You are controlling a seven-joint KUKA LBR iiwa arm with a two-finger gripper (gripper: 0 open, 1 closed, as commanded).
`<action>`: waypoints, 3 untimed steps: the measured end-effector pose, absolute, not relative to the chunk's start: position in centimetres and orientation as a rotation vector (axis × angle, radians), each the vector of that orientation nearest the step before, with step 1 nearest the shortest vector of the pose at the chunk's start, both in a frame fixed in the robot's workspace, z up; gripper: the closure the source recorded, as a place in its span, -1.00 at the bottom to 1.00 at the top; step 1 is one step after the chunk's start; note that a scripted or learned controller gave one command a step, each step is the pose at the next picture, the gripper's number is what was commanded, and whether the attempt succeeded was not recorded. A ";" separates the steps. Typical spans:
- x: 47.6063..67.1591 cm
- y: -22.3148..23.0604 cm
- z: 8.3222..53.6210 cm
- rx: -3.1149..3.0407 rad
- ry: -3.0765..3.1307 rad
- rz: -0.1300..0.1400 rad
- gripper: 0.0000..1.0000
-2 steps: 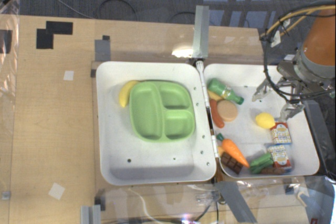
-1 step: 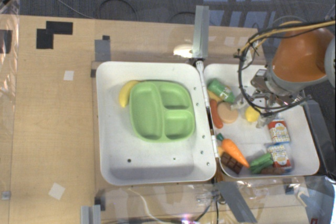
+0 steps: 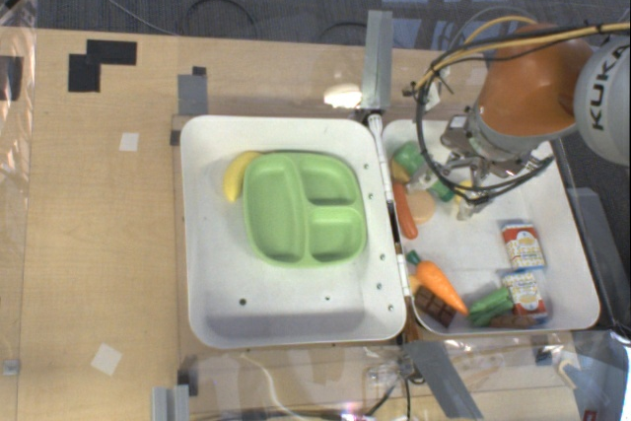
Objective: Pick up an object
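The right bin (image 3: 577, 242) holds several toy foods. Along its left side lie a green piece (image 3: 407, 156), a pale round piece (image 3: 422, 206) and a red sausage (image 3: 404, 212). Toward the front are a carrot (image 3: 440, 283), a brown chocolate block (image 3: 432, 307), a green vegetable (image 3: 490, 307) and two small cans (image 3: 522, 246) (image 3: 525, 291). The arm's orange band and wrist hang over the back of this bin, and the gripper (image 3: 461, 195) points down next to the pale piece and a small green item. Cables and the wrist hide its tips.
The left bin (image 3: 212, 291) carries a green divided plate (image 3: 301, 208) with a yellow banana (image 3: 235, 175) at its left edge. A metal divider (image 3: 386, 202) separates the bins. Black cables loop around the wrist.
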State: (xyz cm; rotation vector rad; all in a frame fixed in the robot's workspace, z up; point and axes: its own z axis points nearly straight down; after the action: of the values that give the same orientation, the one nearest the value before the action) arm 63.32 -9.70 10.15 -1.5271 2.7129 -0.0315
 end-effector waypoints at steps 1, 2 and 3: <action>64.4 -9.3 10.1 -1.481 2.741 -0.029 -1.00; 65.0 -9.1 10.1 -1.427 2.768 -0.025 -1.00; 65.4 -9.0 10.0 -1.437 2.764 -0.024 -1.00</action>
State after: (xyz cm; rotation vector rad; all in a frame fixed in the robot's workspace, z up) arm 65.43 -8.98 10.04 -1.4370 2.7639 -0.0243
